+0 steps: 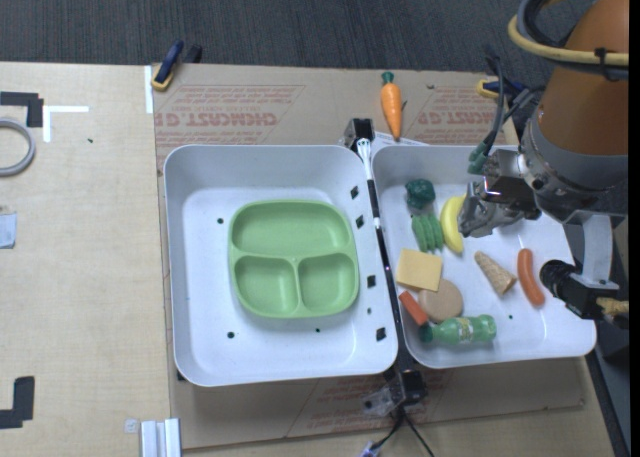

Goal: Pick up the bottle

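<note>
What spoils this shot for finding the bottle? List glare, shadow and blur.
Camera view: even, soft light, no hard glare on the right bin; the bottle lies sharp at its near edge, with a faint shadow beneath; the tool and arm look slightly soft; the green tray is clear.

One fixed camera looks down at a slant (from above the bench) on both bins (180,275).

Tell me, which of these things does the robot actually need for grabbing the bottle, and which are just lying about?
Needed:
green bottle, lying on its side
gripper
right bin

Lying about:
green divided plate
carrot
banana
cheese slice
sausage
cone
</note>
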You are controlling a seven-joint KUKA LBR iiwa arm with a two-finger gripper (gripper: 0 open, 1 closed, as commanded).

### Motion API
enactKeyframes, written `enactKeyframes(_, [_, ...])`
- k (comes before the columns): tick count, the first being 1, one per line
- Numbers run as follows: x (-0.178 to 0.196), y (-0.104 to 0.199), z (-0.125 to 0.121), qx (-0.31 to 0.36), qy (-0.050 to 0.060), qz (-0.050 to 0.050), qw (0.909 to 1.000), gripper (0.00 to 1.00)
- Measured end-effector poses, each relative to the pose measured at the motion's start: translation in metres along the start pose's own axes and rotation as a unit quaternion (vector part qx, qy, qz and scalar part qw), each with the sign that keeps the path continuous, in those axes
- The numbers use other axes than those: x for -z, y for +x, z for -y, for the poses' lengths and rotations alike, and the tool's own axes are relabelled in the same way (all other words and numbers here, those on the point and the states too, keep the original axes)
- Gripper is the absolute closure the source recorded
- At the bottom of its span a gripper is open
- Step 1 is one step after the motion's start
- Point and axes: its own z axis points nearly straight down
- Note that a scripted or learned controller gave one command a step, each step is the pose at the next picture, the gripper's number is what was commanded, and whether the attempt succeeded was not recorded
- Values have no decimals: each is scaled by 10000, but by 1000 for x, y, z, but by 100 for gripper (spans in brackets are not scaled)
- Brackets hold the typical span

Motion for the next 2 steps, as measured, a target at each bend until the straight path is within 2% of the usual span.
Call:
enactKeyframes(1, [-93,72,11,1037,4,1,9946,100])
enactKeyframes(2, [-113,147,22,1533,7,2,9882,100])
